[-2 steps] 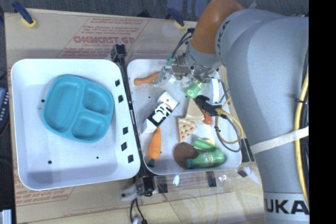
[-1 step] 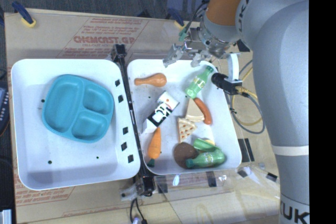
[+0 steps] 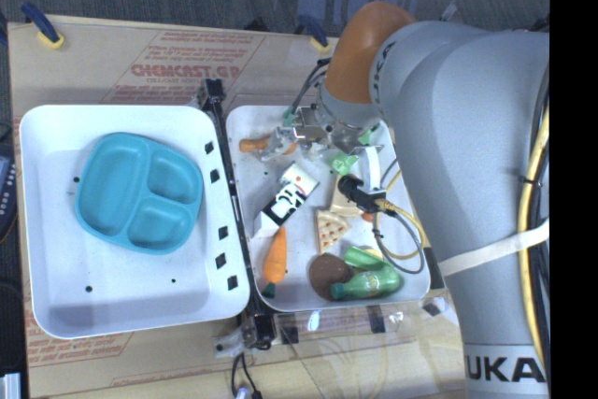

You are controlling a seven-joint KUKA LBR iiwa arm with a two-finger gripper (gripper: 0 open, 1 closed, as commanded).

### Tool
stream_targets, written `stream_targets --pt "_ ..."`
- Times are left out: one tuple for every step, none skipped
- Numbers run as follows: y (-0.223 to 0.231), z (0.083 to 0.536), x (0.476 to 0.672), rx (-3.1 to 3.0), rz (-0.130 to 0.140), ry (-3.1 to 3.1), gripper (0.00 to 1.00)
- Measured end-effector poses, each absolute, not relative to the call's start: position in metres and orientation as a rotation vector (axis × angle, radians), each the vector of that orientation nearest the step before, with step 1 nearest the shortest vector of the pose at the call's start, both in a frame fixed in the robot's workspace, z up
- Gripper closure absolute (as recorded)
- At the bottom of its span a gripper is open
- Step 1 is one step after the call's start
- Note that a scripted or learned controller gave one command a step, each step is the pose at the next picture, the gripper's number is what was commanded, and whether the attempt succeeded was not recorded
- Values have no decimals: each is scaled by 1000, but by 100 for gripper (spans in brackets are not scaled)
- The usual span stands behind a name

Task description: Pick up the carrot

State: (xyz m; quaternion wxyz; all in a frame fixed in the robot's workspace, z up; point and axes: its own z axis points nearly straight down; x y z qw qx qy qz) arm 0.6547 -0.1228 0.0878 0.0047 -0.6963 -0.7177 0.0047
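Gripper, its closure something we cannot tell, hovers far beyond the carrot, so we judge reaching remains undone.

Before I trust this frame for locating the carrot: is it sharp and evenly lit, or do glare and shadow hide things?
Camera view: lighting even, slightly soft focus; the carrot reads clearly against the right bin; the arm hides that bin's far right corner; the pincer area looks cluttered and blurry.

It was a robotics lab: a big grey arm reached over a cardboard-covered worktop with two clamped white bins, loose cables, toy food.
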Motion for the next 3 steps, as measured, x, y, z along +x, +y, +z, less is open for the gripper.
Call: stream_targets --pt "-122 102 657 -2174 12 -2259 100" --pt "-122 102 657 -2173 13 -2259 0" --pt "-146 287 566 -2246 -2 -2208 0"
